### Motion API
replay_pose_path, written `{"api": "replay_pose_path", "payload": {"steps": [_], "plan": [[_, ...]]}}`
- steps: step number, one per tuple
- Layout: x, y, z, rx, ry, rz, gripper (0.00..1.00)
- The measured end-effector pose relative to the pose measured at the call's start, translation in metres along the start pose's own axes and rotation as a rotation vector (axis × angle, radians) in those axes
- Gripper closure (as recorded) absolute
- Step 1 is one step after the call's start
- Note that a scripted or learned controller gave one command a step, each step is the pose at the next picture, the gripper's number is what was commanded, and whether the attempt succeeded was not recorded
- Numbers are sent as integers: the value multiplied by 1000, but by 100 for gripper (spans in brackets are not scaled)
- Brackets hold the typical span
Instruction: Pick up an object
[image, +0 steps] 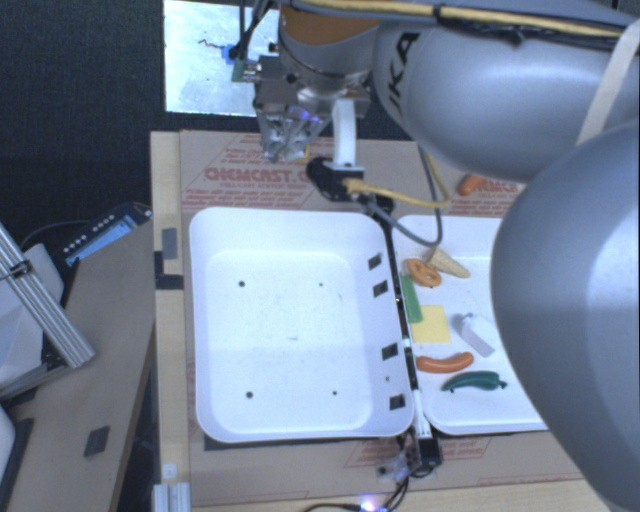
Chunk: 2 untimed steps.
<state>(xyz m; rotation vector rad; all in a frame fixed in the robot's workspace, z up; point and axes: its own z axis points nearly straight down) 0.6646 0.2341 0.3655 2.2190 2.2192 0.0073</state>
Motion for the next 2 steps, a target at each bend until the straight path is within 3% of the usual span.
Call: {"api": "replay_pose_path", "payload": {"steps": [1,2], "plan": [[0,4,-151,-13,5,-5,100],[-19,-51,0,21,-6,0,100]]}}
